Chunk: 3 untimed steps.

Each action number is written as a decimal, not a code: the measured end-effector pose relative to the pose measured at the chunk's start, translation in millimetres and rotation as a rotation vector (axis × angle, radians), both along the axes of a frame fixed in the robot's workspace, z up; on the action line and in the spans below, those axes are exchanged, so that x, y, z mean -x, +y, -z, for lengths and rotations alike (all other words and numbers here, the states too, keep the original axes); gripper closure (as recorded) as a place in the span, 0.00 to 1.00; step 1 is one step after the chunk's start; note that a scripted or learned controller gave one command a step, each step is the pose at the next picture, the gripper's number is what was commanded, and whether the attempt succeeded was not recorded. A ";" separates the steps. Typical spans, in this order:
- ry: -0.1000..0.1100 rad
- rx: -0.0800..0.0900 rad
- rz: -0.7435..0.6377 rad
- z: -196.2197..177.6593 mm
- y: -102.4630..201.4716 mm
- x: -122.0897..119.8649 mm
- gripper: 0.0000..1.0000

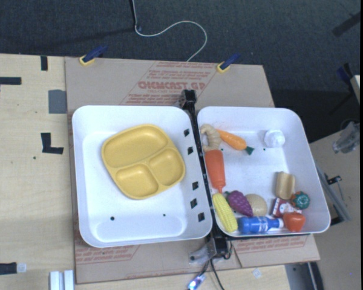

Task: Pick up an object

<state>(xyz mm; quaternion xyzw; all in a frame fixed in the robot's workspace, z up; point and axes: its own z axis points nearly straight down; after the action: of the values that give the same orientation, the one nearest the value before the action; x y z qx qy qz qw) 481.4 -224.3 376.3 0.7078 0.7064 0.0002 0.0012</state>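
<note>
Toys crowd the right bin's (302, 132) near and left walls — corn (224, 212), blue tube (258, 225), orange carrot (233, 140) — its middle floor open. The left bin (85, 162) holds a yellow divided plate (143, 161).

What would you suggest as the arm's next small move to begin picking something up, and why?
Probably reach in from the right and come down over the small white cap in the right bin. It sits alone on bare floor near the top, whereas the corn, blue tube and grapes are crowded together along the bottom edge, leaving little room around them.
</note>
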 end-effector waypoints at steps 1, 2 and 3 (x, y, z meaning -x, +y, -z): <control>0.004 -0.003 -0.009 10.6 70.8 -2.9 1.00; 0.004 -0.003 -0.008 8.7 125.6 -2.6 1.00; 0.000 -0.001 -0.005 -30.1 135.7 -2.6 1.00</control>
<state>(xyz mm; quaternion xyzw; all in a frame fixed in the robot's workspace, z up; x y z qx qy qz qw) 484.0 -88.5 406.4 0.7061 0.7081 0.0007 0.0009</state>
